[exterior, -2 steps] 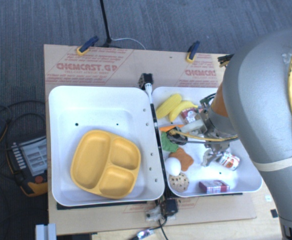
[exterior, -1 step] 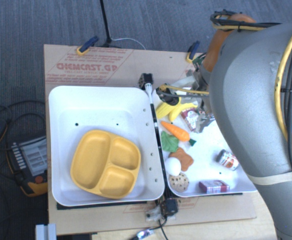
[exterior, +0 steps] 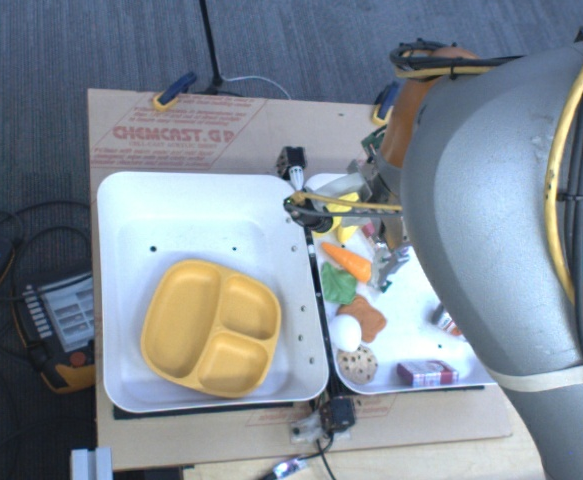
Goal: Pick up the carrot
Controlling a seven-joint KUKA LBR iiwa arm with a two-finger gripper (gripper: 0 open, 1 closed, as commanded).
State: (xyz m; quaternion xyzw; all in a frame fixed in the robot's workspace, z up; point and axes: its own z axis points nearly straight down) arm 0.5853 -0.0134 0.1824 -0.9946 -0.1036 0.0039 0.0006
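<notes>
The carrot [exterior: 347, 260] lies in the right bin [exterior: 411, 353], close to that bin's left wall and toward its far end, slanted with its thick end pointing at the far-left corner. Just nearside of it sits a green leafy piece [exterior: 337, 285], touching or nearly so, and beyond that a brown piece [exterior: 369, 319], a white egg [exterior: 346, 332] and a speckled cookie [exterior: 358, 365] run toward the near edge; a red-and-white packet [exterior: 427, 373] rests by the near wall. The gripper [exterior: 389, 266] hangs just to the carrot's right; you cannot tell from here how wide it stands, since the grey arm hides most of it. For a clean pick, I judge you should centre over the carrot's middle, turn the wrist so the close goes across its narrow width, and descend clear of the green piece and the bin wall. The yellow divided plate [exterior: 212, 326] in the left bin [exterior: 171, 208] is well apart.
</notes>
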